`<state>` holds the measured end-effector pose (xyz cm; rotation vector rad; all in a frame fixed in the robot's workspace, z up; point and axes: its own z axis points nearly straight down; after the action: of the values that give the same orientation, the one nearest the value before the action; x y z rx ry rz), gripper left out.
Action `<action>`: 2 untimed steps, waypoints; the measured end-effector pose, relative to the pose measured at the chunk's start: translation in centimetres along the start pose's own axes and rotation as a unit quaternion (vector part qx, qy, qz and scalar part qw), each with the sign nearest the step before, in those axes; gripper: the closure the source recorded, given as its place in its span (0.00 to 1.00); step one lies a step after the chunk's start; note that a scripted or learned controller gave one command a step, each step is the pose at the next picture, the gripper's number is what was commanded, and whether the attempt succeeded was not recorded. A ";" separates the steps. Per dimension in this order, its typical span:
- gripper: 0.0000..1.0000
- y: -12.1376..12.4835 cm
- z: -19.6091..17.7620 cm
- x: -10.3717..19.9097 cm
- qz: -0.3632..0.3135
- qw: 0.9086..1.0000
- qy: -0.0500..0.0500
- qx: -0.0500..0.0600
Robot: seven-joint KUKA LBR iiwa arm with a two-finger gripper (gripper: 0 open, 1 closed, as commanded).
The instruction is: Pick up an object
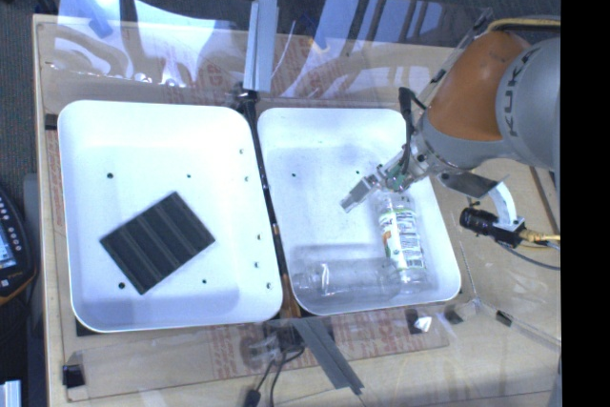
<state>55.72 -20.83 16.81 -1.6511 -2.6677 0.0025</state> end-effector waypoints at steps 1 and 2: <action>0.00 -3.6 3.7 1.7 0.055 0.998 -0.001 -0.001; 0.00 -3.7 0.9 1.6 0.039 0.999 -0.002 -0.002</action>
<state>51.71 -21.07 15.93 -1.7573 -2.6052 -0.0005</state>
